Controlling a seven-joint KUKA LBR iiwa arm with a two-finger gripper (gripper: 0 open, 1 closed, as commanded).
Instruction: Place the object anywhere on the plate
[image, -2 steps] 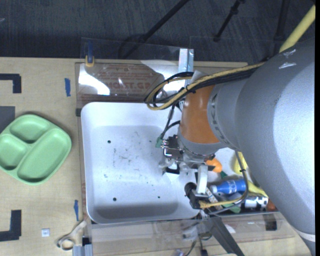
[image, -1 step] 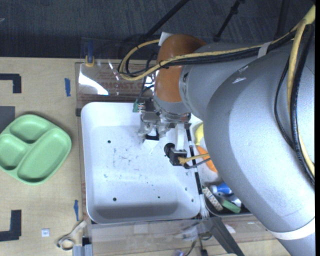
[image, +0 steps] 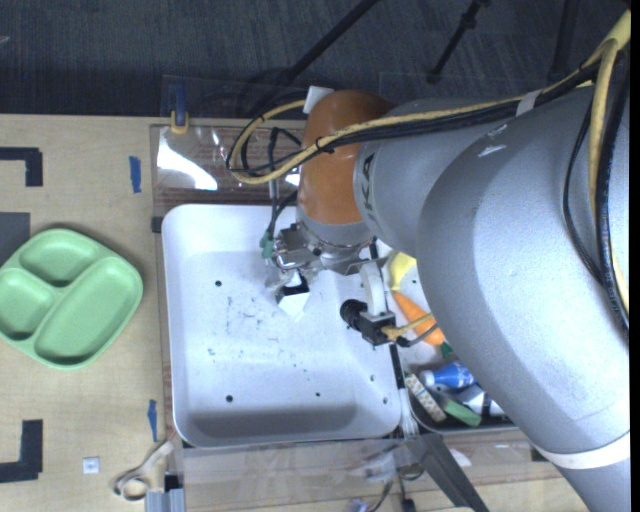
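Observation:
The green three-compartment plate (image: 68, 297) lies on the wooden bench, left of the bins. My gripper (image: 290, 283) hangs over the upper middle of the left white bin (image: 200, 330), below the orange band of the arm. Right under its tip sits a small white piece with a black part (image: 294, 302), just above or on the bin floor. From this angle the wrist hides how the gripper meets it. The plate is well to the left of the gripper, beyond the bin's left wall.
The right bin (image: 412, 408) is mostly hidden by the grey arm; it holds several items, among them a yellow one (image: 402, 268), an orange one (image: 418, 322) and a blue one (image: 450, 377). Cables run over the bench's back edge.

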